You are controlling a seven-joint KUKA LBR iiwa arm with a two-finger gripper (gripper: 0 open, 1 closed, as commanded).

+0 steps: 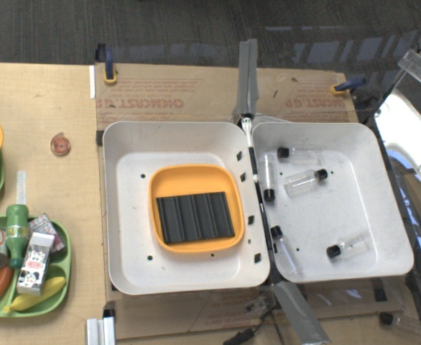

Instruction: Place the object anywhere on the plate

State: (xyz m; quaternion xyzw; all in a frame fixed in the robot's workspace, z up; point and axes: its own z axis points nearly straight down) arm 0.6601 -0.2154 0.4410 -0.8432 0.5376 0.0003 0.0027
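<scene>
Pick the vial (305,181) at three o'clock of the plate (196,244); it looks clear, so grip squarely. Gripper state: cannot tell.

Bright even light, soft shadows, glare at right edge.

Dark grey carpet (196,13) covers the floor along the top. A light wooden bench (38,106) fills the left side. Brown cardboard (174,95) with red print lies under the bins, held by clamps (107,67) at its far corners. Bright glare (404,121) falls at the right edge.
</scene>
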